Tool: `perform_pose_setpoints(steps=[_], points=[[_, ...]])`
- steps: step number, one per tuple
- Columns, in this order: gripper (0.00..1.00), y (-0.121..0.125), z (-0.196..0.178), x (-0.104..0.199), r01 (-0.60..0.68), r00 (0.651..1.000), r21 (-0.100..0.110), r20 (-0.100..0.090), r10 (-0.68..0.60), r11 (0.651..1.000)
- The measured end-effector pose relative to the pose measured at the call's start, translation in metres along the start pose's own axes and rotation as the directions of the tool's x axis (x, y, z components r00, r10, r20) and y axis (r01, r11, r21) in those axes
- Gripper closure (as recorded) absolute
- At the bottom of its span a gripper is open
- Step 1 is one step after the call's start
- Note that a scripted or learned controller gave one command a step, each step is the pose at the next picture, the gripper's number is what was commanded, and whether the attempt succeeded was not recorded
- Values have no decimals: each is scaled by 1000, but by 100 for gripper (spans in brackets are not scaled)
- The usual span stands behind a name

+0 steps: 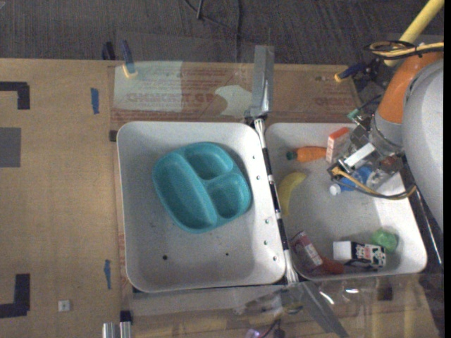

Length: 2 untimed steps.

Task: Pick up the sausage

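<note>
two shallow white bins are seen side by side on a brown cardboard-covered bench, viewed from above at a slant. the grey arm with an orange band is seen reaching in from the right, and its two-finger gripper is placed over the upper right part of the right white bin. how far the jaws stand apart cannot be told, since the wrist and cables cover them; nothing is seen clearly held between them. a small blue-and-white object is seen just below the gripper, and whether it is touched cannot be told.

in the left white bin, one teal plastic divided plate with three compartments is shown, lying flat near the middle.

in the right bin, the following are counted: one orange carrot-shaped toy near the upper left, one yellow banana-shaped toy against the left wall, one green rounded toy at the lower right, one small white-and-black box beside it, and one dark reddish packet at the lower left. the reddish-brown sausage is seen by the bin's lower wall, between the packet and the box, well apart from the gripper.
</note>
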<state>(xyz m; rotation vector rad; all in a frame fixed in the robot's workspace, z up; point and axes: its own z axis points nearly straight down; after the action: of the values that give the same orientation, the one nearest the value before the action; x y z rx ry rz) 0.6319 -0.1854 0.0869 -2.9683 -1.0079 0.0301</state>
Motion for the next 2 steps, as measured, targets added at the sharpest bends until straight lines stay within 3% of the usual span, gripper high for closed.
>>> perform_pose_setpoints(steps=[1,2], points=[[0,34,-2,3,-7,1000,39,2,7,999],[0,10,-94,26,-251,968,-8,-18,250,968]])
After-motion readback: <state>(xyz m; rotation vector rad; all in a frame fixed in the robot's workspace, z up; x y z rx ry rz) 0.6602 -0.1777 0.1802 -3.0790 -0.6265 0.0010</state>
